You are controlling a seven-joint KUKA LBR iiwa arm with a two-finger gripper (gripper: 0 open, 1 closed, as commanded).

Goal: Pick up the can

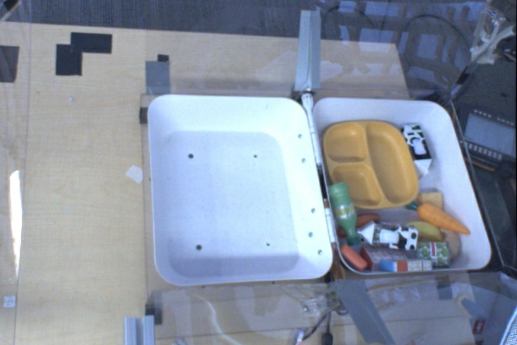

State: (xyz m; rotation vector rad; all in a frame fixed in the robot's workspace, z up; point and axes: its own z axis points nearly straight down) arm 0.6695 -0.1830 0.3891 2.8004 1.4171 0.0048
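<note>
– Grey arm's claw, wide or narrow?
– Cannot tell from this frame. Logging it as unknown.
– Can's position?
– Right bin [457, 143], near corner. What looks like the can [433, 254] lies on its side, green label, against the front wall. Small in frame, so the identification is tentative.
– Neighbours?
– Cow-patterned bottle [391, 237] just beside it, also lying down. Banana [426, 231] and carrot [442, 218] just behind. Green bottle [343, 210] lies against the wall between the bins. Red item [354, 256] at the front left corner, too small to name.
– Further back?
– Yellow divided plate [371, 161] fills the back of that bin. Black-and-white carton [416, 141] sits at its right edge.
– Other side?
– Left bin [226, 190], white, touching the right one along the middle. Both sit on a pale wooden tabletop [73, 174].
</note>
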